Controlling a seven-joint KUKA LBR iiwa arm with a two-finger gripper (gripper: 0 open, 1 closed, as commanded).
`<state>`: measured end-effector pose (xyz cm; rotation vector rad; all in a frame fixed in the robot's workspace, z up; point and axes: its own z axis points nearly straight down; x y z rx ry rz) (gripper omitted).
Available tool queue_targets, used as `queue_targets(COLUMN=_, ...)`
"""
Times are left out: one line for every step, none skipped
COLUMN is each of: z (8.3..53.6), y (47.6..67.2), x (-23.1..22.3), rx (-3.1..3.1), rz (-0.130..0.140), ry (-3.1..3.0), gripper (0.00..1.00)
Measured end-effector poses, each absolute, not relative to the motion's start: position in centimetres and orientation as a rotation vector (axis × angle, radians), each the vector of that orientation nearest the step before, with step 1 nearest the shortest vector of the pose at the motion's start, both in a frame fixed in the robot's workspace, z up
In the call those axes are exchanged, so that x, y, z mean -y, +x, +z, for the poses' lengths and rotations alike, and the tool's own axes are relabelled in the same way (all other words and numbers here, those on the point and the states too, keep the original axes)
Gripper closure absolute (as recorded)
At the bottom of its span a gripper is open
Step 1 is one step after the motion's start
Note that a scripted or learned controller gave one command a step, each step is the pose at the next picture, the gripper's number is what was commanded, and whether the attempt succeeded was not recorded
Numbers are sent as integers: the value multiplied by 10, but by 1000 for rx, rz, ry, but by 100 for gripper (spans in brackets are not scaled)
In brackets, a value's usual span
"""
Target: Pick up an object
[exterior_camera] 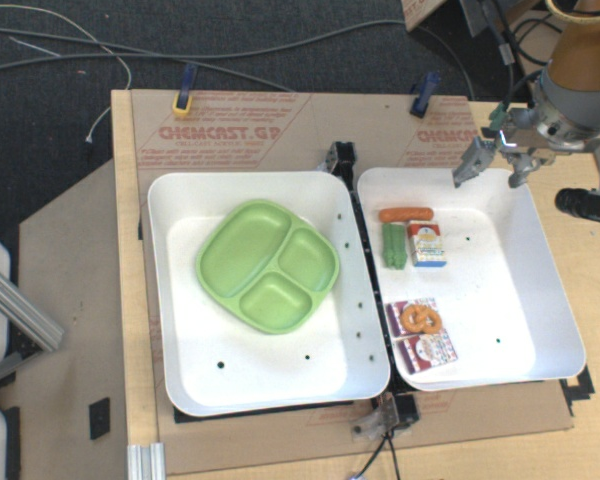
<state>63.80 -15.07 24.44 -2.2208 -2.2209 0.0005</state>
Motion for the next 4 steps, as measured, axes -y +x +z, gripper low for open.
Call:
queue_targets(z=195, y=648, x=148, rx=2221, rz=3, ry=-2216, gripper=0)
queue_targets(z=153, y=641, x=146, rx=2220, rz=1, ry=-2220, gripper=0)
queue_targets(z=110, y=646, x=148, rx=2221, rz=2, ry=-2218, gripper=0)
queue_targets(z=123, y=647, x=148, rx=2222, rz=-2, ry=-2220, gripper=100)
